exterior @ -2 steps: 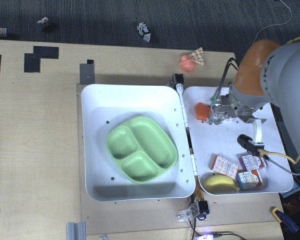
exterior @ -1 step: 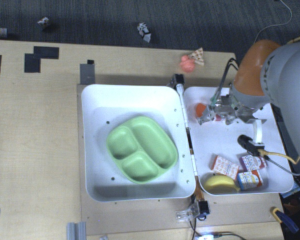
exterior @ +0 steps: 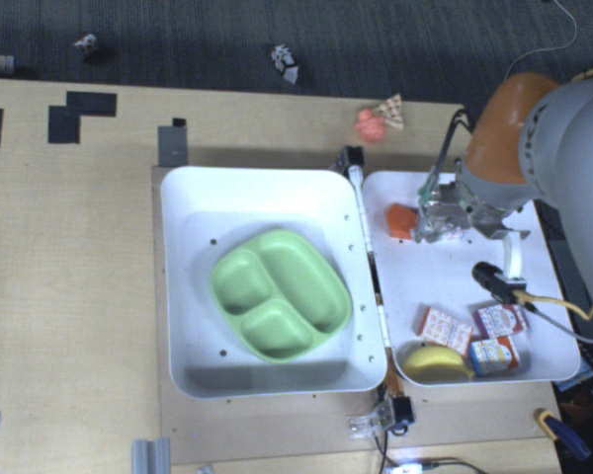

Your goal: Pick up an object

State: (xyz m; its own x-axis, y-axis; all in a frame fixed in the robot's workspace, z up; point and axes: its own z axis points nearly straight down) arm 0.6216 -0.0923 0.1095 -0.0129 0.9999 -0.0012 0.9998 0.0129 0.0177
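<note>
The gripper is low in the right bin, near its far wall, and the orange block lies just to its left, touching or nearly so. That closeness is the main risk: if the fingers close off to one side, the block is likely to be nudged toward the divider between the bins rather than caught, and a lift would then come up bare. A second risk is the bin wall itself; the block sits close to the far corner, so there is little room for a finger to pass behind it.

As for the grasp, I cannot tell whether the gripper is released or clenched: the metal parts are small and blurred at this angle, and nothing can be seen clearly caught in it.

Other candidates lie well away from the orange block, at the near end of the same bin: a yellow banana, and beside it small printed cartons. The left bin carries a green divided tray.
</note>
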